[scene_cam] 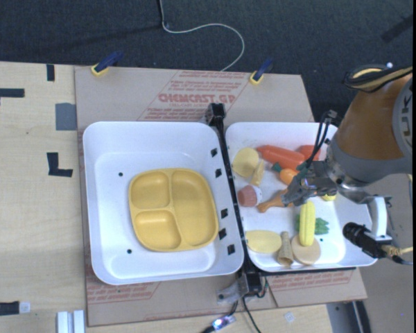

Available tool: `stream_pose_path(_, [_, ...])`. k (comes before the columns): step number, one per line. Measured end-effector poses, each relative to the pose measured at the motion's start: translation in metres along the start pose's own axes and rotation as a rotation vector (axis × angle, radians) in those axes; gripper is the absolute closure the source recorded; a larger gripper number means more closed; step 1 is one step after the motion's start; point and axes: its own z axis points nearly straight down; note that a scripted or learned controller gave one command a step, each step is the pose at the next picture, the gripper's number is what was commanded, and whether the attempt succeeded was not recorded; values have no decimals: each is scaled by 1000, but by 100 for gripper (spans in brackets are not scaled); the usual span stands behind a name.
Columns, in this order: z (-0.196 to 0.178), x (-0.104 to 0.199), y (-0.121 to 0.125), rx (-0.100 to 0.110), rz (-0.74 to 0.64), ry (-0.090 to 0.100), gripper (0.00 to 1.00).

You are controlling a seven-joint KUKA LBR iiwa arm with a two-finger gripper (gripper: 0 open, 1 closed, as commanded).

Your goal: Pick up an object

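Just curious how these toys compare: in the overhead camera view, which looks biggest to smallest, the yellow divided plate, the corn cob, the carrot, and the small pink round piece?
1. Yellow divided plate, by far the largest.
2. Carrot and corn cob: too alike to rank, and the arm hides the carrot's right end.
3. Pink round piece, the smallest.

**Hidden and cut off over the right bin**

The arm [378,127] runs off the picture's right edge and covers the right bin's [277,128] far right corner. The gripper [304,188] is too dark to read. The orange carrot's [281,155] right end is hidden behind it.
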Motion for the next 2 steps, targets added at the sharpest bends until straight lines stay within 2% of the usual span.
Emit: stream_pose_path(2, [13,19,112,-1,-3,0,100])
